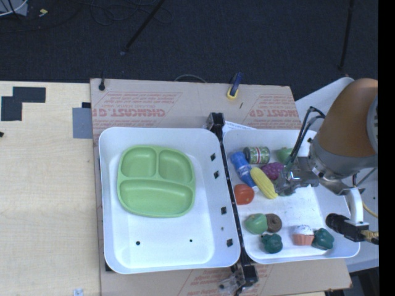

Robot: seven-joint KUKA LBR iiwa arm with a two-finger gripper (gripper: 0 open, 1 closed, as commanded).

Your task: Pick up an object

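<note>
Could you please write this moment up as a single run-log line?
claw low in right bin | beside toy corn | nothing seen held | green divided plate in left bin

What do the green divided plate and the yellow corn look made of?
Green divided plate: likely moulded plastic, matte to satin; uniform colour, soft rounded compartment ridges, no strong glare. Yellow corn: probably toy plastic or rubber, slightly glossy; saturated flat yellow, smooth outline. Too small to tell surface texture.

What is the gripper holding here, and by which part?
It cannot be told. The gripper is low in the right bin, beside the corn; nothing visibly sits in it.
</note>
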